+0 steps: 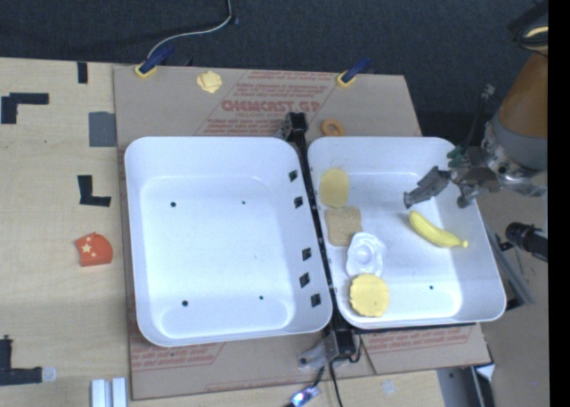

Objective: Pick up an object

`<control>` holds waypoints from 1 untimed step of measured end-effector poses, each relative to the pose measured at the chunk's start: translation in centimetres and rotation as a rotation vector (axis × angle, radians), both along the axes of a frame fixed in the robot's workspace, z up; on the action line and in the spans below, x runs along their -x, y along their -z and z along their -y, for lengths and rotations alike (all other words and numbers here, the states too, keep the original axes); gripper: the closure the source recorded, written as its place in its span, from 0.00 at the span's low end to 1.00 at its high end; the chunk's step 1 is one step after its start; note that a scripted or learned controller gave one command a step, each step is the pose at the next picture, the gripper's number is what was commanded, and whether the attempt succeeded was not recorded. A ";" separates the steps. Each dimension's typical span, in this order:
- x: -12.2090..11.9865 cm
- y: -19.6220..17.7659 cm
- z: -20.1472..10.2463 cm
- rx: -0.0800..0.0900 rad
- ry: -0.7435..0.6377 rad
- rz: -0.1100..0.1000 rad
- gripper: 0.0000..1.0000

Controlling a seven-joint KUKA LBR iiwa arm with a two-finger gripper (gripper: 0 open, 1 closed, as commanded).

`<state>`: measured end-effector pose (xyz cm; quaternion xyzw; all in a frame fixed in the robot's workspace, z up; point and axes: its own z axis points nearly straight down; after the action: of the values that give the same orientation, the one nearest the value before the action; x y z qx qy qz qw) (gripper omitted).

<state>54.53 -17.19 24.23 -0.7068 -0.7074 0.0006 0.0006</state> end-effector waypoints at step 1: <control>1.1 16.3 -4.6 -0.001 -0.002 -0.002 0.00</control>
<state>53.41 -12.57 7.88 -0.7060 -0.7082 0.0012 0.0017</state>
